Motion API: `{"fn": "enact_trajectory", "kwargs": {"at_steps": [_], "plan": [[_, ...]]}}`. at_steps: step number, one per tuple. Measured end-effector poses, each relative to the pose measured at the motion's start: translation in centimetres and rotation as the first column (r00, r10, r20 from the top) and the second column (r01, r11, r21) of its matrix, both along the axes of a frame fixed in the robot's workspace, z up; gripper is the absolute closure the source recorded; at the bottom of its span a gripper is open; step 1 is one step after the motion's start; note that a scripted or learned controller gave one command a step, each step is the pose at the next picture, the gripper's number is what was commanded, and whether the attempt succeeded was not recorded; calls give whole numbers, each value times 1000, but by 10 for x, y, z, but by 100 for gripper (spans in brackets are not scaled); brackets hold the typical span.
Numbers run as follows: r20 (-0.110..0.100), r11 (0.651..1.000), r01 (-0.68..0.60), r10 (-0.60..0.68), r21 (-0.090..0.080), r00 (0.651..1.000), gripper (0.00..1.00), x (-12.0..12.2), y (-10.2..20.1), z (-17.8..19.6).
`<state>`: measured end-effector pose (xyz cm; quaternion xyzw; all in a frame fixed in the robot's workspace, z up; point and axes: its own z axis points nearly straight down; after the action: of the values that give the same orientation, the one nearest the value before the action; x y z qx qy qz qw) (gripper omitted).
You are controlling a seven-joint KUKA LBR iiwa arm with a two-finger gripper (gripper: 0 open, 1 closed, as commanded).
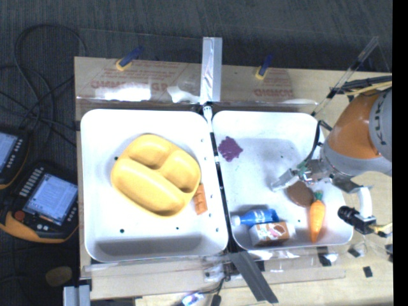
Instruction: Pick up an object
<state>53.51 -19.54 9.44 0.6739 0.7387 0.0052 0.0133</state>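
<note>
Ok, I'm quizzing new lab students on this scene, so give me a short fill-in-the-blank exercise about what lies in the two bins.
1. The big yellow bread-shaped toy lies in the ____ bin.
2. The toy carrot has a ____ top.
3. The purple object lies in the ____ bin.

Missing words: left; green; right

Two bins are being borne side by side on the bench (299, 78). A large bread-shaped object (156, 173) is being held in the left bin (102, 234). In the right bin (268, 127), a bottle (255, 217) and a jar (273, 233) are lying along the near wall, left of a carrot (317, 218); a small scrap (230, 148) is lying far left.
</note>
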Motion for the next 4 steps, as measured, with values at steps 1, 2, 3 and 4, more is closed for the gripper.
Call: {"fn": "enact_trajectory", "kwargs": {"at_steps": [1,2,3,4], "plan": [[2,999,-47,47,20,999,0,-36,-14,2],[16,999,-50,50,13,999,100,-31,-14,15],[-28,994,-108,109,11,994,100,-39,-1,44],[-28,994,-108,108,11,994,0,-39,-2,44]]}}
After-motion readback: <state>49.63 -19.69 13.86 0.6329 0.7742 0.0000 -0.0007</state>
